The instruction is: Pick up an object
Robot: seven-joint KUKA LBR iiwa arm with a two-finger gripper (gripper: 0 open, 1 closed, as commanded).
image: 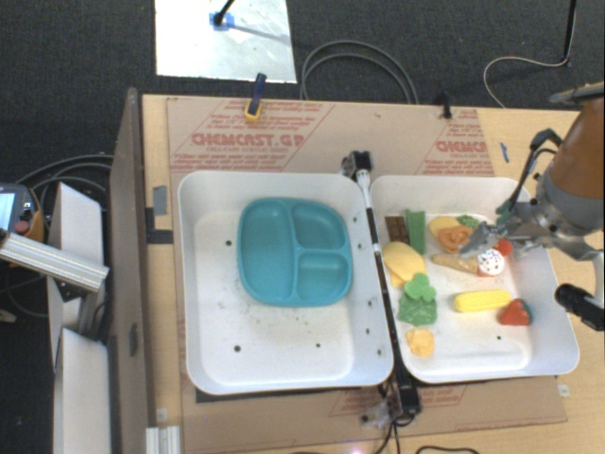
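Reaching in from the right side of the view, the grey arm (579, 173) with its orange band hung over the right bin (546, 353), and its gripper (493, 235) was low over the upper middle part of that bin. Whether the gripper was open or closed I could not tell, because its end was small and dark against the toys under it, and no object was clearly seen between it. Directly beside the gripper lay a white piece with red dots (490, 262), and just left of it an orange and green toy (456, 235) on a tan wedge (458, 264). Further left in the same bin were a dark green stick (415, 227) beside a brown one (395, 229), and below them a yellow fruit (404, 260). A green broccoli-like toy (418, 301) was under the yellow fruit, and a small orange piece (421, 342) lay near the front wall. A yellow corn cob (482, 301) rested in the middle of the bin, with a red strawberry-like toy (515, 313) just to its right. The left bin (203, 253) carried a teal divided plate (294, 252), lying flat near its centre. Both bins stood side by side on the desk (284, 130), touching along their inner walls.
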